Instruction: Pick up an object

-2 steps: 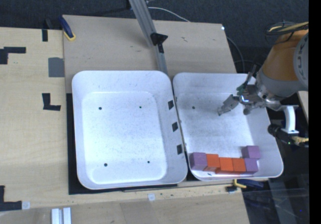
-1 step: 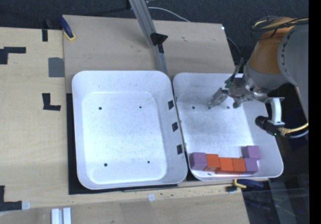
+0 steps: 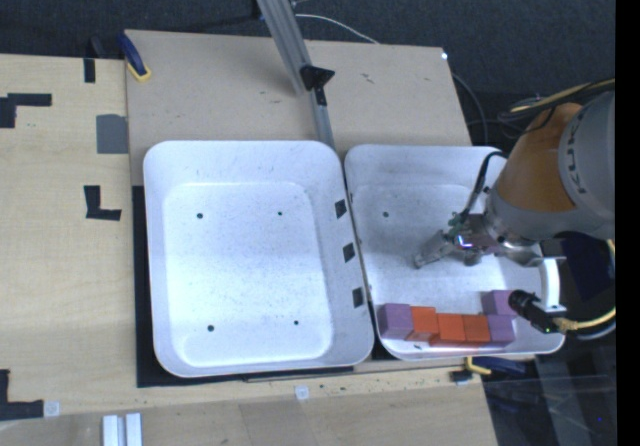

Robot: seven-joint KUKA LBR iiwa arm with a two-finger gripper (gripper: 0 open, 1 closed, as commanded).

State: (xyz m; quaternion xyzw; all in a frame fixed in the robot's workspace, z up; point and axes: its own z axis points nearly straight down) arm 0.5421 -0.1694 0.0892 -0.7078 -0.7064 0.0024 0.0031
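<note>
Blocks (image 3: 450,325), purple and orange, lie in a row along the near wall of the right bin (image 3: 400,169), low in the camera view; a purple block (image 3: 397,319) ends the row on the side toward the left bin, orange blocks (image 3: 462,328) fill the middle, and a second purple piece (image 3: 498,306) stands at the arm's end, slightly raised over its neighbours. Long axis of the row: parallel to that near wall, running from the divider between the bins toward the arm. Gripper (image 3: 432,254): low over the bare floor of the right bin, about mid-bin, away from the row on the side of the bin's far wall, apart from every block. Fingers: too small and dark to tell whether spread or pressed together; nothing is seen between them. Bearing of the row from the gripper: toward the near wall, with the orange middle of the row closest to lying straight across from it. Arm (image 3: 545,179): grey with an orange band, enters over the right bin's outer wall. Left bin (image 3: 160,234): white, bearing only a few dark specks, beside the right bin on the table (image 3: 220,84). Judgement: pick not yet made; the coming move calls for travel toward the near wall and a grasp set across the row's short width.
</note>
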